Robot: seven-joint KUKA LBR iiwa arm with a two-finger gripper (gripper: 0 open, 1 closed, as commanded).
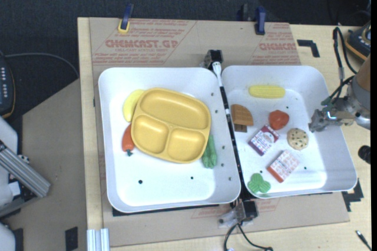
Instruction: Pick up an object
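Note:
The right bin (330, 176) holds a yellow corn cob (266, 91), a brown bread piece (241, 117), a red tomato (279, 119), a chocolate-chip cookie (298, 139), two red-and-white packets (263, 140) (283, 165) and a green leafy piece (258, 184). My gripper (323, 118) hovers over the bin's right side, just right of the tomato and up-right of the cookie. Nothing shows held in it.
The left bin (118, 179) carries a yellow divided plate (171, 125). A yellow piece (131, 103) and a red-orange piece (127, 141) lie by its left rim, a green piece (210, 154) by its right. Clamps (124, 21) (260, 20) sit at the bench's far edge.

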